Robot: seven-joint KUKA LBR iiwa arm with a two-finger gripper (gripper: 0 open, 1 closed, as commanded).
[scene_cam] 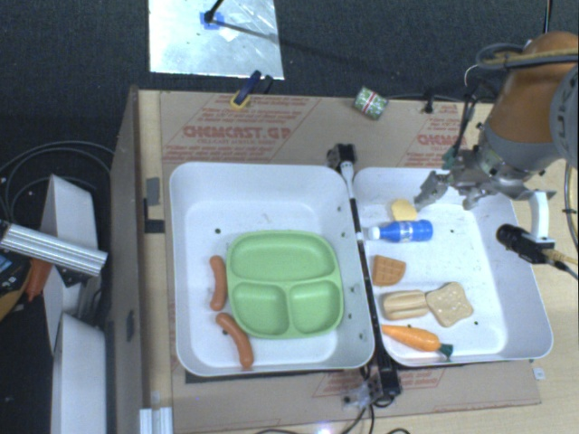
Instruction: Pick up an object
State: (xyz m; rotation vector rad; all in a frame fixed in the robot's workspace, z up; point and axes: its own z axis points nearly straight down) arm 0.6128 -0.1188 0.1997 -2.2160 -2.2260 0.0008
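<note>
Blue bottle (404, 232): laid flat near the right bin's (529, 319) left wall, just below the gripper (436, 188). Gripper state: cannot be told; nothing seen held.
</note>
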